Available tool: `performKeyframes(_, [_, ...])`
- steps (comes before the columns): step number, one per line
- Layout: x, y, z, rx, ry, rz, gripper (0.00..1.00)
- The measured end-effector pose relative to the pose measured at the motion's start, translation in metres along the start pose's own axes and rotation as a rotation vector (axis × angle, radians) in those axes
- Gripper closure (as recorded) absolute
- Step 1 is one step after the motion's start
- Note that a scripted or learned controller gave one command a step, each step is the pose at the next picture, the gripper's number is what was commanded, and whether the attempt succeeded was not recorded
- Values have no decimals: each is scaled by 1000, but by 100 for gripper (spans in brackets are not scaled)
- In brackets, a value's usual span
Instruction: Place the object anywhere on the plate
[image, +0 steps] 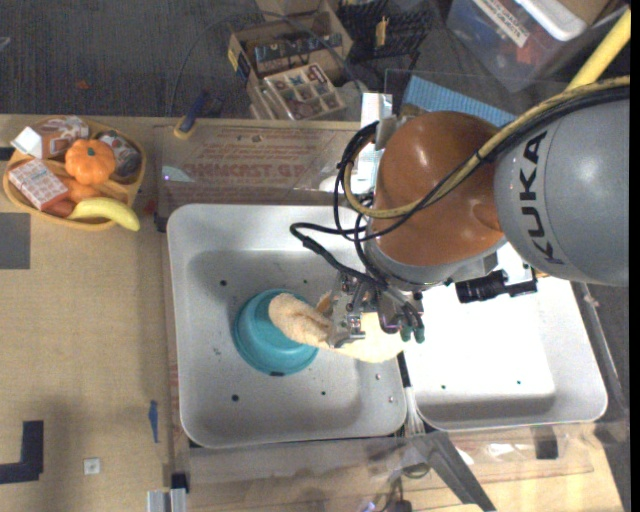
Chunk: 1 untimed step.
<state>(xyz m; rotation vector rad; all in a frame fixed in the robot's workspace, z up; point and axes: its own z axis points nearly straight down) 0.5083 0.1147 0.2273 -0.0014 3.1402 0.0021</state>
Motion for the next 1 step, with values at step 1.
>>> performKeyframes(1, [0,0,0,0,-1,0,0])
